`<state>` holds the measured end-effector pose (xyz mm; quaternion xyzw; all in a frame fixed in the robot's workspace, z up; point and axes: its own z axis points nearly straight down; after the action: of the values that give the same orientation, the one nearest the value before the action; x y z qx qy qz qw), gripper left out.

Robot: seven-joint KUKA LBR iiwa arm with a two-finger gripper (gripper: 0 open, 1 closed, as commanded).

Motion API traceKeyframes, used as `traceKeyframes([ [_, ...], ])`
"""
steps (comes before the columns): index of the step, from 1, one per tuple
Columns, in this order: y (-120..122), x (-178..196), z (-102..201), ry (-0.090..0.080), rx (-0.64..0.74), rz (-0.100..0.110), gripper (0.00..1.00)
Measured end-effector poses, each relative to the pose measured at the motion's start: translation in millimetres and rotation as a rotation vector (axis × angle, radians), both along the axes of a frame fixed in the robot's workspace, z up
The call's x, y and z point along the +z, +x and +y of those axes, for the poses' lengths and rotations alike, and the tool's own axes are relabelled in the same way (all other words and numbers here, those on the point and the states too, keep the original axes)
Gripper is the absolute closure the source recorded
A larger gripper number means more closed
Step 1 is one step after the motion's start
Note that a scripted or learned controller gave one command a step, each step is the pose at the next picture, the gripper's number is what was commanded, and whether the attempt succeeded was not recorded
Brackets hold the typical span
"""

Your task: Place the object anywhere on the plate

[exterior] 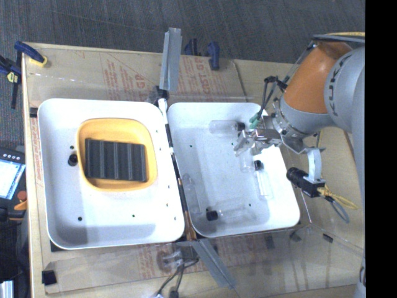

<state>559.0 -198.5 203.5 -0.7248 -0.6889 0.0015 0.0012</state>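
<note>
A yellow plate [116, 127] with a dark ribbed centre lies in the left bin [59, 216]. In the right bin [205, 160] lie several clear plastic pieces with small black ends: one near the back wall [221, 127], one along the right side [263, 182], and one at the front [231, 212] beside a black cap [211, 214]. My gripper [250, 143] hangs low over the right bin's back right part, close to the clear piece on the right side. I cannot make out anything held in it.
A small black spot [72, 160] sits on the left bin floor beside the plate. A metal divider post [170, 61] stands behind the gap between the bins. Clamps [213, 53] and a blue-yellow tool [31, 53] lie on the bench edges.
</note>
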Motion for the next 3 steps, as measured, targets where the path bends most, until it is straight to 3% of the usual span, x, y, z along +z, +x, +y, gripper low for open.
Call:
traceKeyframes([
  [1,4,4,70,0.003,0.159,0.003,1.0],
  [2,50,32,121,0.001,0.409,-0.002,1.0],
  [3,76,23,186,0.0,0.696,-0.004,1.0],
])
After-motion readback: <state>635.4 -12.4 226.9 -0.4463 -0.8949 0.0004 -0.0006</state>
